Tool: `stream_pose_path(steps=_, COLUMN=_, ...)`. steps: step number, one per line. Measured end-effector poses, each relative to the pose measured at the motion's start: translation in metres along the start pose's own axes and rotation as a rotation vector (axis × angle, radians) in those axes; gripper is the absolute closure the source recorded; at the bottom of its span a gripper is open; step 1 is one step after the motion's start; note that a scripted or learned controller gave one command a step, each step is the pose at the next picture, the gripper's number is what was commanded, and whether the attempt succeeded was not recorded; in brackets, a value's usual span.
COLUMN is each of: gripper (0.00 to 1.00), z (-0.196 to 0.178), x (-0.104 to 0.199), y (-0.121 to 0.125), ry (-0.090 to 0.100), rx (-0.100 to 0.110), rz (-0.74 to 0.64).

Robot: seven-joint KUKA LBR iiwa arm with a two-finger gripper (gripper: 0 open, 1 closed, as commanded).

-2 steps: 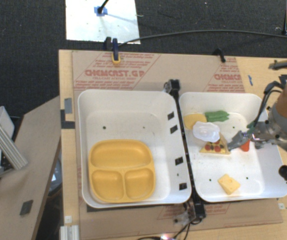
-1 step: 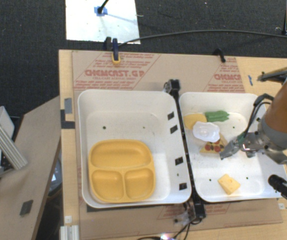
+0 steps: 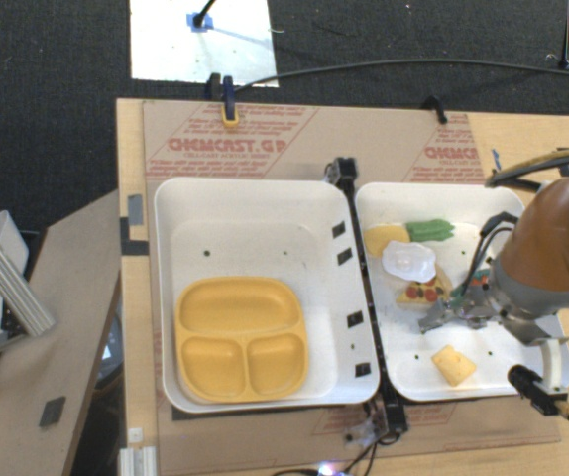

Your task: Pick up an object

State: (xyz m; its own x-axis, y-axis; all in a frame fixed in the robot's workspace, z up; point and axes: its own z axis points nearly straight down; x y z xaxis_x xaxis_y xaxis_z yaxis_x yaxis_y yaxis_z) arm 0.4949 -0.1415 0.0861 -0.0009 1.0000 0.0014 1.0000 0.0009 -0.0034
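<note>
The right bin (image 3: 394, 380) holds several items: a yellow piece (image 3: 386, 236) and a green piece (image 3: 429, 230) at the back, a clear white plastic cup (image 3: 409, 262), a small pizza-like toy with red dots (image 3: 424, 292), and a yellow wedge (image 3: 454, 364) near the front. My gripper (image 3: 441, 316) reaches in low from the right, just in front of the pizza toy and behind the wedge. Nothing shows between its tips.
The left bin (image 3: 255, 201) holds a yellow divided tray (image 3: 243, 340). The arm's orange band (image 3: 562, 236) hangs over the right bin's right side. Clamps and cables sit along the divider (image 3: 359, 286) between the bins.
</note>
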Motion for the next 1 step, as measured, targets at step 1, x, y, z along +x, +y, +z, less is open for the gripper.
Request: stream_pose_path(steps=1, gripper=0.00, z=0.0018, x=0.0001, y=0.0005, ry=-0.001, rx=-0.003, rz=0.001)
